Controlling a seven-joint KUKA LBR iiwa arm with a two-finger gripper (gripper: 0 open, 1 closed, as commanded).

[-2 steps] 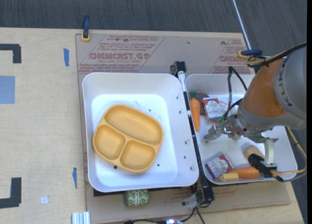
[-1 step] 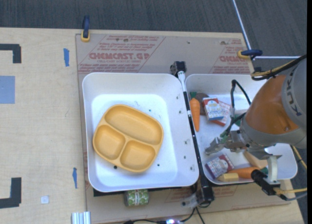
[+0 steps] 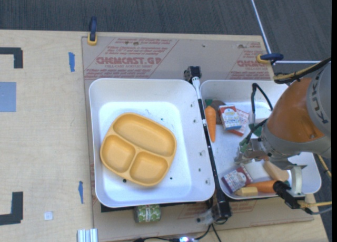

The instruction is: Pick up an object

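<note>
Bench seen from above, with two shallow white bins side by side at the middle of the frame. Left bin (image 3: 100, 146) holds a yellow divided plate (image 3: 138, 148) with three compartments, lying flat at its centre. Below this bin's lower edge, on the bench, sits a small green jar (image 3: 148, 213). Right bin (image 3: 315, 180) holds the candidates for picking: a carrot (image 3: 210, 122) along its left wall, a small red-and-white packet (image 3: 233, 118) just beside it, another packet (image 3: 237, 179) lower down, and an orange stick-shaped item (image 3: 259, 187) near the bottom rim. Arm (image 3: 297, 114), grey with an orange band, hangs low over the right bin's centre. Gripper (image 3: 251, 153) sits just above the lower packet; whether it is wide or narrow cannot be told, since the wrist hides it. Judged step: descending to grasp. Next comes closing squarely on one item. Anything under the arm is hidden.
</note>
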